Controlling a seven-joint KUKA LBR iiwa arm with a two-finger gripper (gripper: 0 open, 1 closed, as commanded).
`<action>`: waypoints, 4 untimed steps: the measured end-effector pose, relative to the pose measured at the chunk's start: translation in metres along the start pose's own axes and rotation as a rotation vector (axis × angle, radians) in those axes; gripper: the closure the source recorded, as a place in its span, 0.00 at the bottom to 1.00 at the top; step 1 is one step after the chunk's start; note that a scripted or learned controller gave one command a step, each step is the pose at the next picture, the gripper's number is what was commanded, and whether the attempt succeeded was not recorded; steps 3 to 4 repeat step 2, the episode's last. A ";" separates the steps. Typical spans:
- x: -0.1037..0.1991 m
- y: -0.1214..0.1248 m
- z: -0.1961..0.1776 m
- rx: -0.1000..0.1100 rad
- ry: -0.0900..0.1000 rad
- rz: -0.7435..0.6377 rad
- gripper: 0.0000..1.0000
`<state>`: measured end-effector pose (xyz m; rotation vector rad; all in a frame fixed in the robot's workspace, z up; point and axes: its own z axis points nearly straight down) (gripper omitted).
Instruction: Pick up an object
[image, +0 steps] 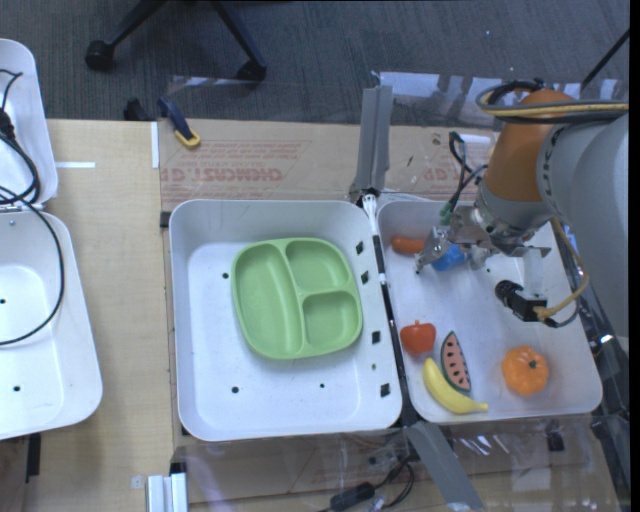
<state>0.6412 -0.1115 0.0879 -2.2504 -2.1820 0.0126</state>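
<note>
My gripper (447, 250) is low over the back of the right bin (560, 405), under the orange wrist band. A small blue object (453, 258) lies directly at the gripper, partly hidden by it. Just to its left is an orange carrot-like piece (406, 243). Nearer the front of the bin lie a red pepper (418, 337), a watermelon slice (456, 361), a yellow banana (449, 391) and an orange pumpkin (525, 370).
The left bin (200, 390) holds a green divided plate (297, 296). A metal divider post (375, 130) stands at the back between the bins. The arm's black cable end (515, 297) hangs over the middle of the right bin.
</note>
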 end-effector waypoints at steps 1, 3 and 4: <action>-0.001 -0.003 -0.004 0.014 0.001 0.000 1.00; 0.035 -0.005 -0.101 -0.008 -0.002 -0.260 1.00; 0.035 -0.005 -0.101 -0.008 -0.002 -0.260 1.00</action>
